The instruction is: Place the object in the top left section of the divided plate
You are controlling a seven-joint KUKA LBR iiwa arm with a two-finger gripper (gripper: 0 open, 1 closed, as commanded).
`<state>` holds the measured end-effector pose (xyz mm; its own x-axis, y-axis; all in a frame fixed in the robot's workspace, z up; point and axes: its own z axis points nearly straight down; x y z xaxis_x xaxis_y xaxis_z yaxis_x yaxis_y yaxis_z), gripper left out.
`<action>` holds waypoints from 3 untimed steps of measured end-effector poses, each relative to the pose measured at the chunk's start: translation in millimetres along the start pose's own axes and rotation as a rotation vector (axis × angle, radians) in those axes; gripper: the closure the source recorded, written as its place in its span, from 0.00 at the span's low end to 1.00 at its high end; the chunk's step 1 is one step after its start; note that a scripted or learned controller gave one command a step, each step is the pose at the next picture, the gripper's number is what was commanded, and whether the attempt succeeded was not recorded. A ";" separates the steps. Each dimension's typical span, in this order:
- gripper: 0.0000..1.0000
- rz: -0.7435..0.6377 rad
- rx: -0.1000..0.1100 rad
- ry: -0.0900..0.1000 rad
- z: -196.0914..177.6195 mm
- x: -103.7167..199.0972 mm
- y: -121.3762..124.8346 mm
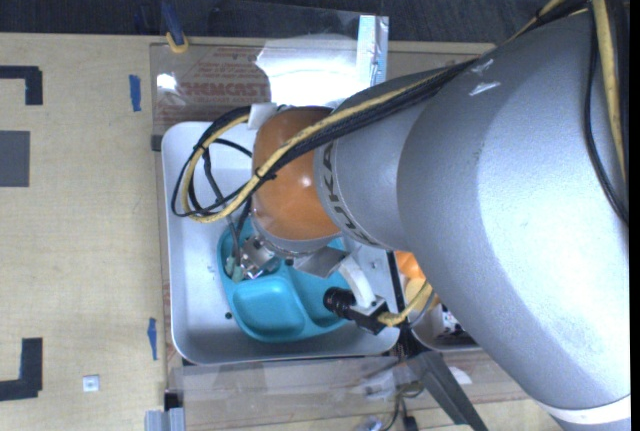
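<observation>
Nearest my lens is the arm's big grey link (510, 209), which bulks across the right half of my view and hides the right bin almost completely. From that link the arm reaches left and downward over the left white bin (185, 249), with the orange band (290, 184) sitting above the wrist. Yellow and black cables (215, 169) loop off the wrist over the upper left of the bin, and one yellow cable runs back along the grey link toward the top right corner.

I can make out faint reddish lettering on the clear panel (225, 84) behind the bin, but I cannot read it from here. Blue tape marks (135, 91) and black squares (12, 159) lie on the tan tabletop (80, 249) to the left.

Below the wrist, the end effector (245, 259) points down into the bin, right at the upper left part of the teal divided plate (270, 309). That plate lies in the lower middle of the left bin. I cannot tell how the end effector stands, since the wrist covers it. I see no separate object I can pick out on the plate or beside it; a bit of orange (408, 269) shows past the arm to the right, too hidden to name
</observation>
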<state>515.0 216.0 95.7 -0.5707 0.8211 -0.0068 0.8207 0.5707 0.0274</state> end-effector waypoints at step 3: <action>1.00 0.868 -0.014 0.001 -2.1 24.6 -12.9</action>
<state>490.3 228.9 97.3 0.2574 0.9660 0.0232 0.9655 -0.2581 0.0346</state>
